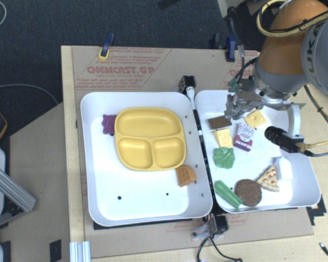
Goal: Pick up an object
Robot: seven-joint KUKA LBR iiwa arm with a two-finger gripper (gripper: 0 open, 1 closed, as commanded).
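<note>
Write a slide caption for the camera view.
Gripper hovers over toy food in right bin; yellow tray fills left bin.

Dark carpet floor, cardboard-topped bench

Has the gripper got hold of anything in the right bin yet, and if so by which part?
It cannot be told. The gripper is low over the brown block and yellow cheese wedge in the right bin, but no object is visibly between its tips.
</note>
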